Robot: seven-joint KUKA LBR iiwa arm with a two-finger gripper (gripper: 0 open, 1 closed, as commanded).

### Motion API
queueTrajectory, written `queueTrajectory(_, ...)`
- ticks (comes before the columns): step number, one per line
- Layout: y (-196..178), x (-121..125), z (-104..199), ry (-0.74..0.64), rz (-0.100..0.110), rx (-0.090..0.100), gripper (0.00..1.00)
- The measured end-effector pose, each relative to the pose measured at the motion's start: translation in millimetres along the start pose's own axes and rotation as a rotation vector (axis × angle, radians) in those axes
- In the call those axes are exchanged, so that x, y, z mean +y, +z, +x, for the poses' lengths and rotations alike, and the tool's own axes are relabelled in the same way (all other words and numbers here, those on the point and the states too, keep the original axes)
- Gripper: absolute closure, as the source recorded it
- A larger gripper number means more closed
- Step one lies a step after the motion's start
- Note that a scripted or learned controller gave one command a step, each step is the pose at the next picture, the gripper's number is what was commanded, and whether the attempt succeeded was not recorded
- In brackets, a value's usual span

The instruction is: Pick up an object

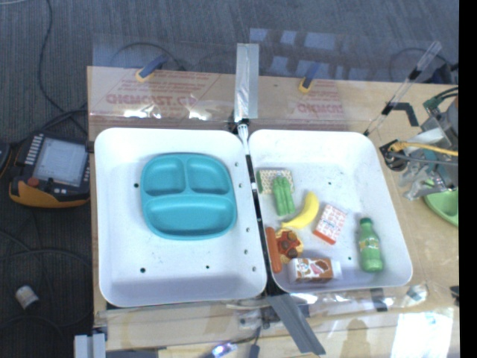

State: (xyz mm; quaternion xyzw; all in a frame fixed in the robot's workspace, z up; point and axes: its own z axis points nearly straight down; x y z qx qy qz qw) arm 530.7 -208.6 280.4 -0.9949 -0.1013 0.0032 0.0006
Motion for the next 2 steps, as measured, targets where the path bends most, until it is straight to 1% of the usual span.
queueTrajectory(1, -15.0, -65.0, 4.1, -0.002, 0.001, 0.001, 1.0)
queueTrajectory(2, -40.4, -22.6, -43.9, -0.176, -0.004, 0.002, 1.0)
